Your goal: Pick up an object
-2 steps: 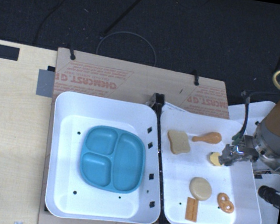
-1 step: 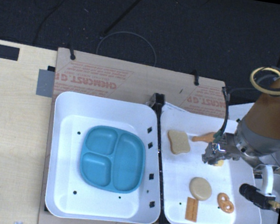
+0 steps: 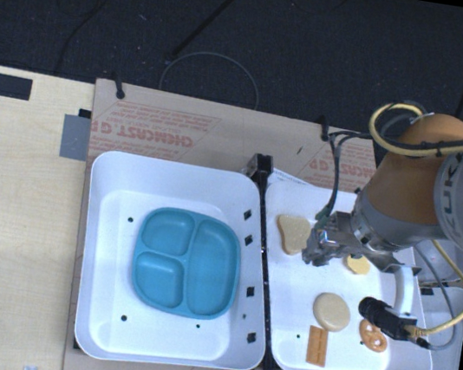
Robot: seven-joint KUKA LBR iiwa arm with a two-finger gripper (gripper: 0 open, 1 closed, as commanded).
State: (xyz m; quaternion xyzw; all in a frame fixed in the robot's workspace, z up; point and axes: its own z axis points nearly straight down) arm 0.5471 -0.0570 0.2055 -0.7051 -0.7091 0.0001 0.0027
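Reversed red lettering ran across the brown cardboard sheet (image 3: 187,133) under the bins; it looked like a repeated brand print, mirrored and too faint to read with certainty. Grey letters on the grey arm (image 3: 455,186) at the right edge were cut off and unreadable.

Two shallow white bins sat side by side on the cardboard. The left white bin (image 3: 115,195) carried a turquoise plastic plate with three compartments (image 3: 186,262) at its centre, with bare floor all around it out to the walls. The right white bin (image 3: 285,338) held the small things: a pale tan bread-shaped piece (image 3: 293,233) near its far left corner, a round beige biscuit-shaped disc (image 3: 332,311) near the middle, an orange rectangular wafer-shaped block (image 3: 317,345) by the near edge, a small orange pretzel-shaped ring (image 3: 373,336) toward the near right corner, and a yellowish scrap (image 3: 359,265) partly under the wrist.

The gripper (image 3: 319,249) hung low over the right bin, just beside the bread-shaped piece; whether it was apart or together could not be told. Open floor remained along that bin's left wall and near left corner.

The bench was pale wood with black and grey tape marks (image 3: 0,95) at its far left. Dark carpet with loose cables (image 3: 207,70) lay beyond.
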